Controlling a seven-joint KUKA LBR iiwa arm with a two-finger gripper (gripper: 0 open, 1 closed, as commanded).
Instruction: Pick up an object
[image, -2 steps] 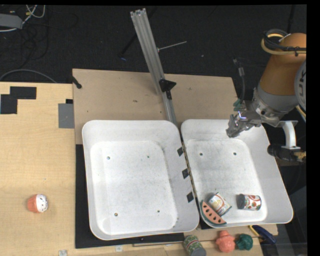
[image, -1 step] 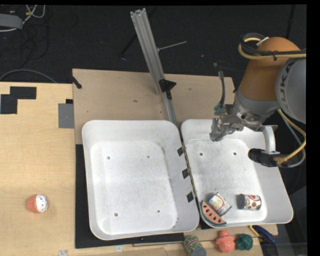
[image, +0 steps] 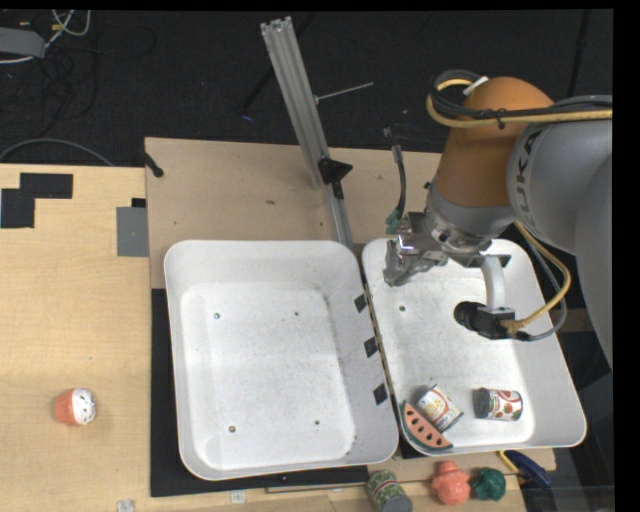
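1. The right bin serves as the landmark; the arm's gripper hangs over its far-left corner, next to the divider shared with the left bin.
2. Whether the pincer is open or closed I cannot tell; it looks small and blurred, and nothing is visible between it.
3. At the near edge of the right bin lie three objects: a watermelon slice in the near-left corner, a small can just beside and above it, and a second can on its side to the right.
4. Just outside the right bin's near rim sit a dark jar, a pink toy and a green toy.
5. Well away from the right bin, past the left bin, a red-and-white ball rests on the bench.
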